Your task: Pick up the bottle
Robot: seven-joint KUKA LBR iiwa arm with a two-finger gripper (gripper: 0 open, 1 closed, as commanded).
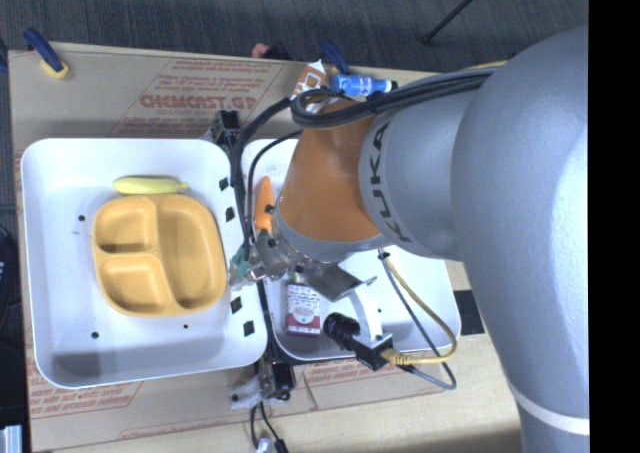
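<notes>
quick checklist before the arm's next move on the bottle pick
1. Bottle found: cannot tell; the arm covers most of the right bin, and a small red-labelled item lies below the wrist.
2. Gripper position: ok; it is low over the right bin's left side.
3. Grasp confirmed: cannot tell; nothing is seen between the fingers.
4. Left bin undisturbed: ok; the yellow tray and banana lie apart from the arm.
5. Cables clear of the bin: not ok; they trail over the right bin.
</notes>
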